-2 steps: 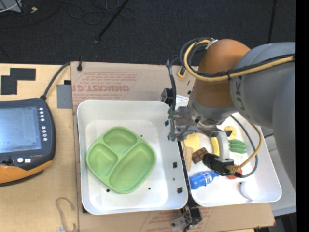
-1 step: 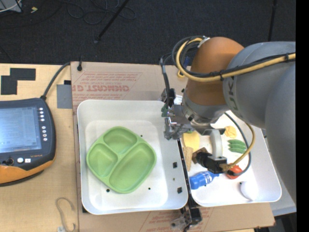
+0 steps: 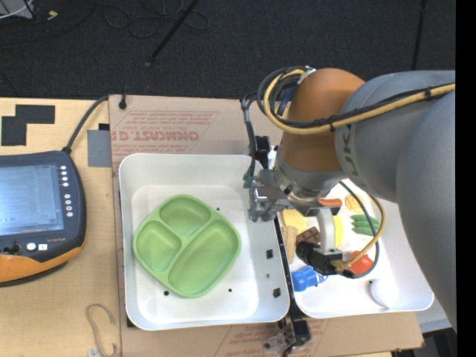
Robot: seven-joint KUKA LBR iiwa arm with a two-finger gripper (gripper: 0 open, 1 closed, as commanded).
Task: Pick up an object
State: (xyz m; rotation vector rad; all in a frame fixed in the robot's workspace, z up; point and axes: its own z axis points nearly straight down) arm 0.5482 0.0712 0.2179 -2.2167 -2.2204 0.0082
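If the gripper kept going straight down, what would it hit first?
Likely the bare right edge of the left bin, near the wall between the bins; the gripper hangs there, clear of the green plate. Depth is unclear from this slant.

Even, fairly bright light washes the white bins [image 3: 141, 177] pale, the floor [image 3: 223, 21] along the top lies dark, focus slightly soft

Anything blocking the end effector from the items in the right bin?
Nothing visible. The end effector sits at the rim between the bins, with the brown block and blue piece lying loose just to the view's right in the right bin. The wrist hides part of that bin.
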